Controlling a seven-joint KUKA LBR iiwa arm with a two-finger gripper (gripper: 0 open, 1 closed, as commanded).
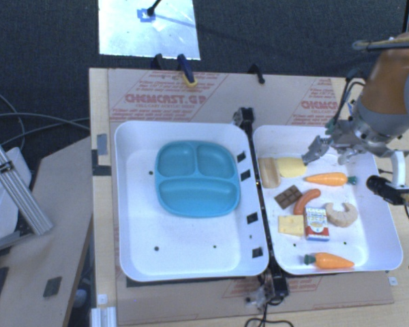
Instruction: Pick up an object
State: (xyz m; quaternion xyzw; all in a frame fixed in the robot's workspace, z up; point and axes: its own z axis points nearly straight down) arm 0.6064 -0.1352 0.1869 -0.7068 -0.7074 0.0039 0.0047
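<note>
Carrot (326, 179) lies loose in the right bin (388, 240) among cheese (291, 167) and sausage (307, 200), so I read the end effector (327, 146), fingers apart and holding nothing, as hovering above to descend on one.

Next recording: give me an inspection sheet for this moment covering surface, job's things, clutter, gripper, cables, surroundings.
Surface: bench with a left bin and a right bin side by side.
Job's things: right bin holds two carrots, a sausage, chocolate piece, cheese slices, a small carton, a bread stick and a beige curled piece.
Clutter: blue divided plate in the left bin.
Gripper: gripper over the right bin's far side, nothing seen held.
Cables: black cables at left; wires at the near edge.
Surroundings: dark carpet, shiny sheet.
</note>
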